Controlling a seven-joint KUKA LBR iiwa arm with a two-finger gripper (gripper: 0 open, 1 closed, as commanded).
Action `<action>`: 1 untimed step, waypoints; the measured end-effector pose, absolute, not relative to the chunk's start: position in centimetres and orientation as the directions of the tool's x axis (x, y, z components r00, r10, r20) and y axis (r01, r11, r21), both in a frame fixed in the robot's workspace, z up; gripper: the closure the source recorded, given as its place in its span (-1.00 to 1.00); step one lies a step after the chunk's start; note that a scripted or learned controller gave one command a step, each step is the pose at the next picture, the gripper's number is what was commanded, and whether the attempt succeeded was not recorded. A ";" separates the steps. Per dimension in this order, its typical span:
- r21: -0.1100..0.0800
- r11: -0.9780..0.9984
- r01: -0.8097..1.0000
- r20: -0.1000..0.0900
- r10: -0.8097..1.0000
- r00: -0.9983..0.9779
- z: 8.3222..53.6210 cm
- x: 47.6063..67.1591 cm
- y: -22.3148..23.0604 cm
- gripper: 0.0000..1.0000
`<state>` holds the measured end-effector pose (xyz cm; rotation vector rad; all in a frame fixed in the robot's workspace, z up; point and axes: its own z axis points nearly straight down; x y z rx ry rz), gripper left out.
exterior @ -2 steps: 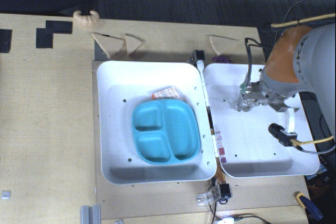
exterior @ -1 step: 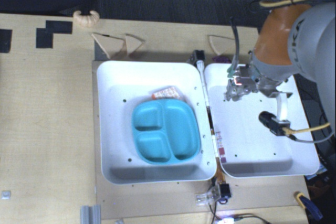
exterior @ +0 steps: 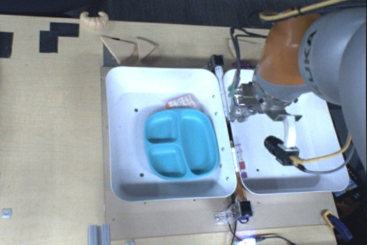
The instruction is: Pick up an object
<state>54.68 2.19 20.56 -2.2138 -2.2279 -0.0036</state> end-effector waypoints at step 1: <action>0.000 0.006 1.000 0.002 1.000 -0.006 22.5 49.7 7.1 1.00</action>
